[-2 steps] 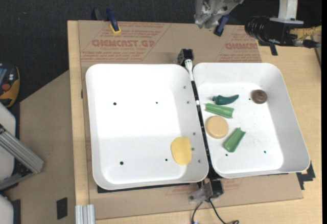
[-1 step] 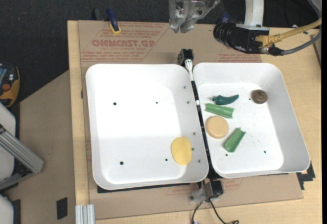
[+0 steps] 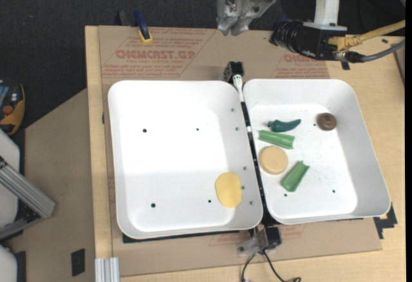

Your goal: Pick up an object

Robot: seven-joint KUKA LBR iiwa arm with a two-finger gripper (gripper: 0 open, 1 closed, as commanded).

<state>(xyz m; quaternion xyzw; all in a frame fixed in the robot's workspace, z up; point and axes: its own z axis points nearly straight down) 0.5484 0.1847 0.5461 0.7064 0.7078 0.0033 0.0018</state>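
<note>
- Light wooden bench (image 3: 396, 139) carrying a brown cardboard sheet (image 3: 193, 49) printed with red lettering.
- On the sheet, two shallow white plastic bins side by side, touching: left bin (image 3: 122, 145), right bin (image 3: 367, 145).
- A blue-and-yellow clamp (image 3: 142, 27) grips the sheet's far edge.

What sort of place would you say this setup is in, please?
Most likely a robotics lab bench for grasping trials: a gripper hangs above two white bins, taped-down cardboard lines the bench, and small toy-like pieces such as a yellow piece lie inside.
</note>
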